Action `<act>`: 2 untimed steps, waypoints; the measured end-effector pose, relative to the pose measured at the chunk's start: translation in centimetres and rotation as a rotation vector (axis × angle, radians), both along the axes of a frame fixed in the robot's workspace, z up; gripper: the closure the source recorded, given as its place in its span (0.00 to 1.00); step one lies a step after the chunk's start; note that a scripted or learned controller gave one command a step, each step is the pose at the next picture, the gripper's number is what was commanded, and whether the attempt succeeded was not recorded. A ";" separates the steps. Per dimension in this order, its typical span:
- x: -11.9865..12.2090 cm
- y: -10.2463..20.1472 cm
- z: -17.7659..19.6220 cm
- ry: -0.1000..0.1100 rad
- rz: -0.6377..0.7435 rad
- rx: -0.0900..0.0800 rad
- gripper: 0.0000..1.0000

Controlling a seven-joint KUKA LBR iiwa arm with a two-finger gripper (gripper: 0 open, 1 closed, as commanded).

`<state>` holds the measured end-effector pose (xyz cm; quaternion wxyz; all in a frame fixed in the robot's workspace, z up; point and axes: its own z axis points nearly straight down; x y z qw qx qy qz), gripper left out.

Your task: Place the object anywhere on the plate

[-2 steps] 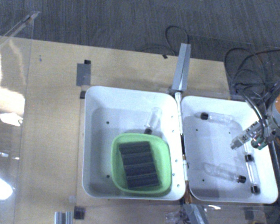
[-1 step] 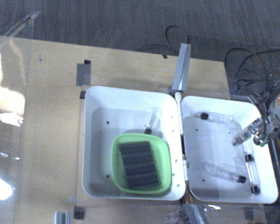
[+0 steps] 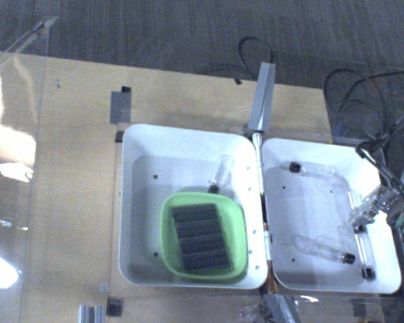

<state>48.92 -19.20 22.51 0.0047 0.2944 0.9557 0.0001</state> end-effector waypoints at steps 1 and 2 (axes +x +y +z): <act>0.3 0.0 1.2 -0.011 0.001 -0.002 1.00; 0.6 0.1 2.5 -0.021 0.003 -0.005 1.00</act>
